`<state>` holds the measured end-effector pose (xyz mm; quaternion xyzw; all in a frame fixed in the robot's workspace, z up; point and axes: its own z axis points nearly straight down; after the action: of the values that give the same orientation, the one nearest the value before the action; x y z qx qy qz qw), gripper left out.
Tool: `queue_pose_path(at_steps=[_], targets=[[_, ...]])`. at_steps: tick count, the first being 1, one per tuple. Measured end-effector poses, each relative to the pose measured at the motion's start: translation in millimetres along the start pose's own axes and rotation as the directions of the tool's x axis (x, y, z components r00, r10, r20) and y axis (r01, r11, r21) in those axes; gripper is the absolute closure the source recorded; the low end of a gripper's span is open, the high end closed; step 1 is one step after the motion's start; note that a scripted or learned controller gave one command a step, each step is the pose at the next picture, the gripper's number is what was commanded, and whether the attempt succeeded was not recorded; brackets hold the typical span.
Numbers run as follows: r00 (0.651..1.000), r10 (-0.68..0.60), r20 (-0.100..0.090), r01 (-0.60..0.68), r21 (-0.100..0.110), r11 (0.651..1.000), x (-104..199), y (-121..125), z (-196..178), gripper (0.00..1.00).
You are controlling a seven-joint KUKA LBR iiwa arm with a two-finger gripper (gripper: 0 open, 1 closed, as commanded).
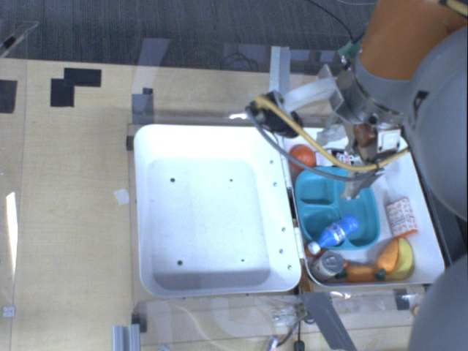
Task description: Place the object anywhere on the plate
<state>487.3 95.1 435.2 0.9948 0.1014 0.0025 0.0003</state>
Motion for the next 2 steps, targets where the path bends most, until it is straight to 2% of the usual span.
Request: queue_pose_path(at_steps=[1, 2], targets=[[1.000, -0.003, 0.007, 0.003, 0.001, 1.000, 0.6, -11.5, 207.5, 0.00], [1.000, -0.003, 0.006, 0.003, 0.002, 1.000, 0.8, -11.5, 207.3, 0.00]])
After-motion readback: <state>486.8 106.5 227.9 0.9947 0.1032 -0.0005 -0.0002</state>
